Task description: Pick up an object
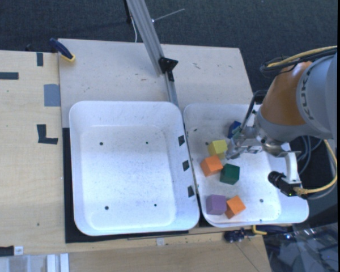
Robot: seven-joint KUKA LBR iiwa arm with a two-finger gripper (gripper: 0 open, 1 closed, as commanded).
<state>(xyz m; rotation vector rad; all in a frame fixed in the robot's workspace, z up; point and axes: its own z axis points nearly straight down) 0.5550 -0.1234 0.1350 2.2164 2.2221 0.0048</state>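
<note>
The right bin (272,208) holds several small blocks: a yellow one (218,147), an orange one (212,165), a dark green one (230,174), a purple one (216,204), a second orange one (235,206) and a blue one (234,128) partly hidden behind the arm. My gripper (236,150) hangs low over the bin, just right of the yellow block and above the green one. Its fingers are too small and dark to read.
The left bin (79,152) lies beside the right one. A grey metal rail (150,35) slants from the top down to the bins' shared edge. The grey and orange arm (297,103) covers the right bin's far right side, with cables (306,188) below it.
</note>
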